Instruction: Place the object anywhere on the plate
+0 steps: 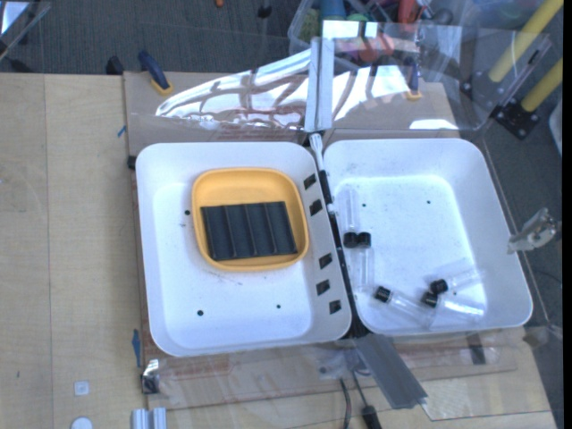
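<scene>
A yellow, rounded-square plate [246, 180] sits in the left white bin [232, 315], toward its upper middle. A black ribbed block [248, 231] lies flat on the plate and covers most of its floor. In the right white bin [407, 190] lie several clear plastic vials with black caps. One vial [350, 214] lies along the left wall. Others lie near the front: one [399, 303] at the centre and two [456, 284] at the right.
A row of small black tabs [322, 244] runs down the divider between the bins. Crumpled foil [241, 96] and a clear box of toys [393, 7] stand behind the bins. A small metal bracket [534, 229] sticks out past the right bin's edge.
</scene>
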Available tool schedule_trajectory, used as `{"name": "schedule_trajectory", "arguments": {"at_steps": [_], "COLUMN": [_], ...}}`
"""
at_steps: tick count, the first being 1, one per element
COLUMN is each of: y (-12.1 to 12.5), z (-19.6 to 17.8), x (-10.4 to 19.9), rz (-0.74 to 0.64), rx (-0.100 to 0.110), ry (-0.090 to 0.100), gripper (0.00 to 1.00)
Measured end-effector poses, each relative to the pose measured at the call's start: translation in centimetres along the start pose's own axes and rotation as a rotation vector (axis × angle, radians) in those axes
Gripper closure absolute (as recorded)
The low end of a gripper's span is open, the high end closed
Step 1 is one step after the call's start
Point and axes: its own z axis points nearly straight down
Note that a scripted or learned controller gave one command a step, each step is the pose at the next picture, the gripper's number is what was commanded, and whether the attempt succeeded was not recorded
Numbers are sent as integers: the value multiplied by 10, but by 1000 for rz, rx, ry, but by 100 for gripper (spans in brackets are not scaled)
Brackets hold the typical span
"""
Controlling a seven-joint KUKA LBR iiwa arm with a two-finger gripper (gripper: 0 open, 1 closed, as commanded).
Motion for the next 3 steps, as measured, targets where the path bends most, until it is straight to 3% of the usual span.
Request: {"name": "schedule_trajectory", "arguments": {"at_steps": [1, 2, 3], "y": [-4, 1, 0], "z": [-54, 42, -13], "x": [-5, -1, -1], "rz": [-240, -171, -398], "rx": [3, -3, 1], "ry": [0, 1, 0], "gripper": [0, 0, 0]}}
